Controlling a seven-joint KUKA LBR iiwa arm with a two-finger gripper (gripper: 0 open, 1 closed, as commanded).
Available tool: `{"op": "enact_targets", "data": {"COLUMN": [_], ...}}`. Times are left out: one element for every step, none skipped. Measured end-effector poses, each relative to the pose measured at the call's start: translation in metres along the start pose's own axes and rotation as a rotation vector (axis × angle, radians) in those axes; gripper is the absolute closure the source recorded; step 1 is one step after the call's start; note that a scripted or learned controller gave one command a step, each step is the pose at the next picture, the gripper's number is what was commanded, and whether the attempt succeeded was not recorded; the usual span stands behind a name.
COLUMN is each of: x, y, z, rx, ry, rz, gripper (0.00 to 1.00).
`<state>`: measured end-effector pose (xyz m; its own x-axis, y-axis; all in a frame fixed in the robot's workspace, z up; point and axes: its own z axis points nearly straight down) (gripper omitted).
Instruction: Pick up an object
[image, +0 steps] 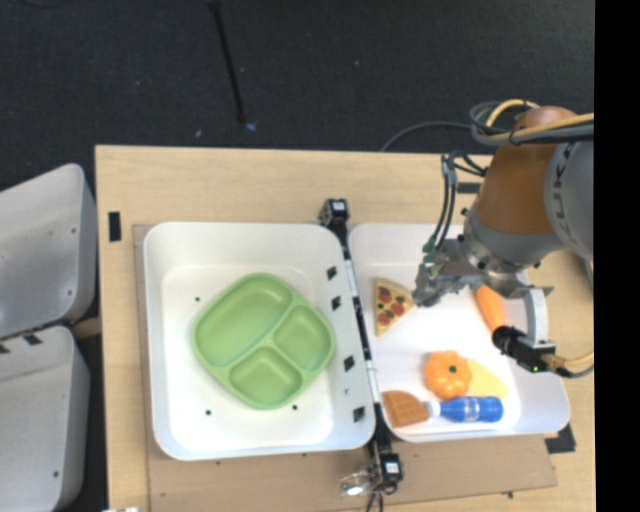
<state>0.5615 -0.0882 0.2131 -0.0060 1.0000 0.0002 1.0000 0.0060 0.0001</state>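
Observation:
The right bin (520, 420) holds a pizza-slice toy (390, 303), an orange pumpkin toy (448, 372) lying on a yellow piece (486, 380), a blue bottle (470, 410), a brown toast-like piece (404, 407) and an orange carrot-like piece (490, 305). My gripper (430, 287) hangs low in the right bin, just right of the pizza slice and left of the carrot piece. Nothing shows between its fingers.
The left bin (165, 400) bears a green divided plate (264, 340). A black clamp (333, 212) sits at the top of the divider between the bins. Cables loop above the arm at the upper right. Grey chairs stand to the left of the bench.

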Motion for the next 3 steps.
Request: {"op": "enact_targets", "data": {"x": [0.049, 0.095, 0.156], "y": [0.004, 0.002, -0.009], "z": [0.001, -0.014, -0.014], "rx": [0.000, -0.003, 0.000], "ry": [0.001, 0.001, 0.002], "rz": [0.000, -0.001, -0.003], "gripper": [1.00, 1.00, 1.00]}}
